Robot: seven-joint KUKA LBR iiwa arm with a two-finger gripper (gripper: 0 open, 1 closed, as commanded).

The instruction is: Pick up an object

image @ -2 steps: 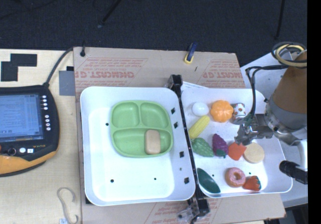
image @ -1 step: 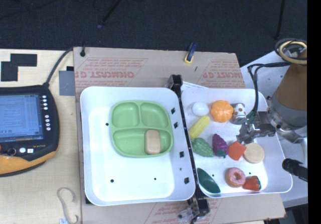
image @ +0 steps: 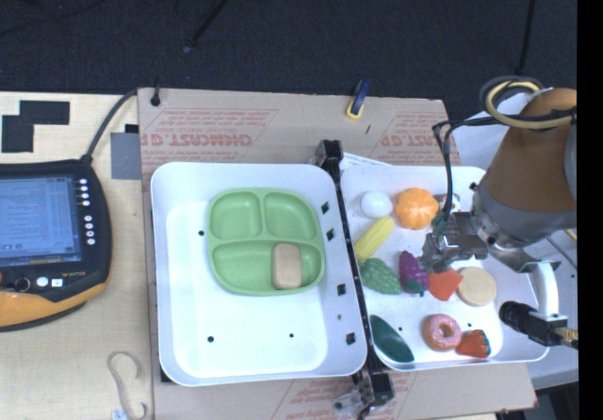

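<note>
While a tan block (image: 287,266) lies in the green divided plate (image: 247,220) in the left bin (image: 188,333), the right bin (image: 490,352) holds a white egg (image: 376,204), corn (image: 374,237), an orange (image: 415,208), a purple piece (image: 411,271) and a donut (image: 440,331). Above the purple piece hangs the gripper (image: 443,251); whether it grips anything cannot be told.

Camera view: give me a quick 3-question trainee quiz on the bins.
1. True or false: the green plate sits in the left bin.
2. What lies on that plate: A) tan bread-like piece B) donut C) corn?
3. Which bin is the tool over?

Key:
1. True.
2. A, the tan piece.
3. The right bin, above the toy foods near the orange.
</note>
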